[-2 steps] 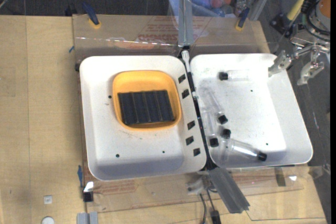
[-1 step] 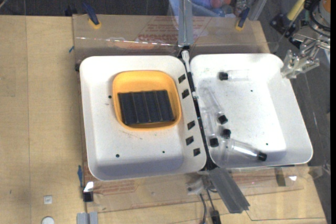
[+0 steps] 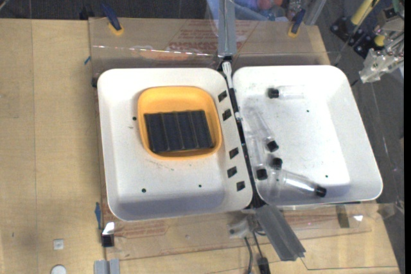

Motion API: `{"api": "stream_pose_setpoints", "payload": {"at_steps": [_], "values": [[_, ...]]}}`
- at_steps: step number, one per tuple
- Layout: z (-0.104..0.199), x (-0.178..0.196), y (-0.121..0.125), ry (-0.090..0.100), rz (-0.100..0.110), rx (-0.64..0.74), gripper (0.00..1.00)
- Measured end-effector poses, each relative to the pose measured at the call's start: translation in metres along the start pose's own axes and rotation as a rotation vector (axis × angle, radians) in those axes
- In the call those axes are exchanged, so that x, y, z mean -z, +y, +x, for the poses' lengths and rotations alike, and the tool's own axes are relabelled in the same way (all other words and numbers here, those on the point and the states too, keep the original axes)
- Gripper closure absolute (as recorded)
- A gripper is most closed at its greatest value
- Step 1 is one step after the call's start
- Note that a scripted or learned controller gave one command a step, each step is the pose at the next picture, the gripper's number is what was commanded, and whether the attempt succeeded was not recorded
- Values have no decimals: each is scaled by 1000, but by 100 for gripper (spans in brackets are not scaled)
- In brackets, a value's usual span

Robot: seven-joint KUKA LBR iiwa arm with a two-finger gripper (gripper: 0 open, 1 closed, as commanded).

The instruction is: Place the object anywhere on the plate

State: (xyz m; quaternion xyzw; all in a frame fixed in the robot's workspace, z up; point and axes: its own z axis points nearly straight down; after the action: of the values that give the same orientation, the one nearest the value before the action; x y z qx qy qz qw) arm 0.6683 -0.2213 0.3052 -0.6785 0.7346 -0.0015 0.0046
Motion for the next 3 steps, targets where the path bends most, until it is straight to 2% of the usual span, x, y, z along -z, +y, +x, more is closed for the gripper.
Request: {"api": "stream_pose_setpoints", "payload": {"at_steps": [1,2,3], "values": [[1,0,0,0,-1,0,0],[0,-38,1,-4,-10,413,0],[-13,-55,3,-6,-11,737,0]]}}
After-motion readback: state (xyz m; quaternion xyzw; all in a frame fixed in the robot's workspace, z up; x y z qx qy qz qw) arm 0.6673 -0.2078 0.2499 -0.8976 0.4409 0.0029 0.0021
